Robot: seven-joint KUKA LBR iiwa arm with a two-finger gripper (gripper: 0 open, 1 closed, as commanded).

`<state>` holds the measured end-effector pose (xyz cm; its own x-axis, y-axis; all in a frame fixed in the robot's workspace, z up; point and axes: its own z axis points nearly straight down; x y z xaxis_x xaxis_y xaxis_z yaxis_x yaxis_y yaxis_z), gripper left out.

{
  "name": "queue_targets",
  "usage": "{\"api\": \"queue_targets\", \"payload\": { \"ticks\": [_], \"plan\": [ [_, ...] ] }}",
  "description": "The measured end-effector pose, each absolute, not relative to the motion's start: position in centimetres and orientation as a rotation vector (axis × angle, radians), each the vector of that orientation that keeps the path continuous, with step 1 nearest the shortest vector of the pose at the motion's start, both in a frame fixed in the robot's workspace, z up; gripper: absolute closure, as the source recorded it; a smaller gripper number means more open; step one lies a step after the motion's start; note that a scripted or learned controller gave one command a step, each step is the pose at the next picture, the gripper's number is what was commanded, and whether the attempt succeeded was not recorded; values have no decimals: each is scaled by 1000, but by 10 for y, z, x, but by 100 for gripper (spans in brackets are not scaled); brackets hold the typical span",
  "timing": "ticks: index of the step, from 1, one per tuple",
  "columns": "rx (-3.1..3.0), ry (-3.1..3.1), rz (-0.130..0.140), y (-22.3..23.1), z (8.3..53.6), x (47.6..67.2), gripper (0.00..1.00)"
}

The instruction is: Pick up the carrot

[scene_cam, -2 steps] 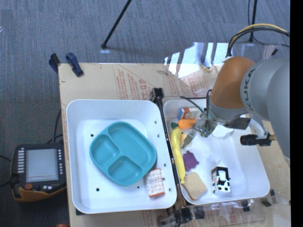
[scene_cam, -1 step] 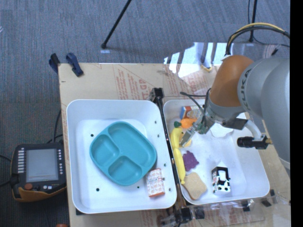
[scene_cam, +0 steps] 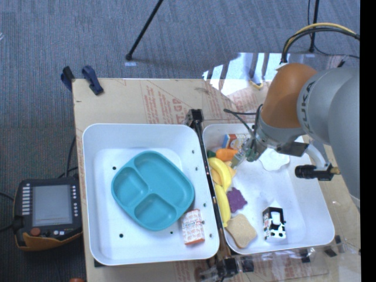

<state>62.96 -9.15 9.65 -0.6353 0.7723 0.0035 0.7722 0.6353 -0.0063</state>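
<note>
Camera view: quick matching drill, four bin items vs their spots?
Items:
1. divided plate
2. carrot
3. bread slice
4. small carton

Spots:
A. right bin, near front edge
B. left bin, front right corner
C. left bin, middle
D. right bin, back left, beside the gripper

Pairs: 1-C, 2-D, 3-A, 4-B

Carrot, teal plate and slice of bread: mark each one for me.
carrot (scene_cam: 225, 154), camera view, on its orange body beside the gripper.
teal plate (scene_cam: 125, 188), camera view, on its left rim, in the left bin.
slice of bread (scene_cam: 241, 230), camera view, on its tan face, right bin.
</note>
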Motion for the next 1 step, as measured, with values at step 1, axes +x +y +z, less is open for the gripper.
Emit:
{"api": "queue_targets", "payload": {
  "ticks": [1],
  "plan": [
    [-1349, -2843, 20, -98, 100, 631, 0]
  ]
}}
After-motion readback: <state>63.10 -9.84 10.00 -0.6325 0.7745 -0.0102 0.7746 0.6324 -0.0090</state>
